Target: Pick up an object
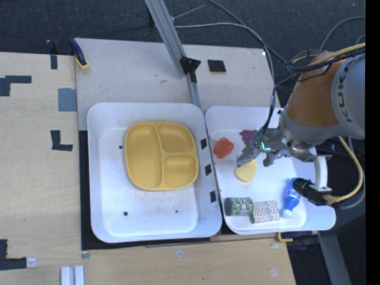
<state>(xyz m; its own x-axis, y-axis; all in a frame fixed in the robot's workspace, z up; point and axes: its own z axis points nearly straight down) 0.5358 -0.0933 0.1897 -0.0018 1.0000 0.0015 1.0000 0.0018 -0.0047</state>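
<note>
Camera view: I'm hanging over the right bin (270, 114) with my gripper (254, 155) right above the yellow lump (246, 171), near the bin's middle. Honestly can't tell if I'm spread or closed from here. The lump looks light, smooth and rounded, probably a bit slippery, so I'd pinch it across its widest part. The red piece (223, 148) sits just beside it toward the left wall, the box (252, 209) and blue bottle (290, 201) along the front edge. Nothing really blocks me. The yellow tray (161, 155) fills the left bin (107, 177).
</note>
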